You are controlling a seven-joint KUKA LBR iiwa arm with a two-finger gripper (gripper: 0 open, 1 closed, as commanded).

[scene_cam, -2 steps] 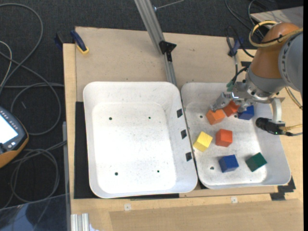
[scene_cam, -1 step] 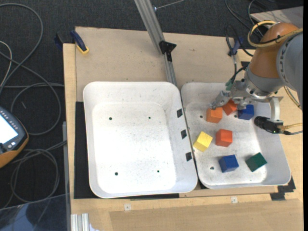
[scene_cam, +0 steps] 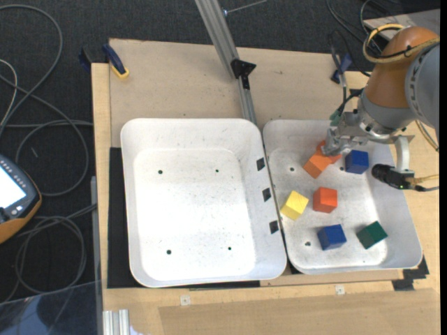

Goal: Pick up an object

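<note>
My gripper [scene_cam: 336,144] hangs low over the back of the right bin [scene_cam: 399,255], directly above a red block [scene_cam: 327,151] that it partly hides. An orange block [scene_cam: 318,165] lies just in front and to the left of the gripper, touching the red one. A blue block [scene_cam: 357,161] sits close on the gripper's right. Farther forward lie a yellow block [scene_cam: 295,204], an orange-red cube [scene_cam: 325,199], a second blue cube [scene_cam: 331,236] and a green block [scene_cam: 371,234].
The left bin [scene_cam: 136,187] adjoins the right one, with black clips along the shared rim. A slanted metal pole [scene_cam: 222,37] rises behind the bins. A black cable end [scene_cam: 392,176] hangs over the right bin beside the arm.
</note>
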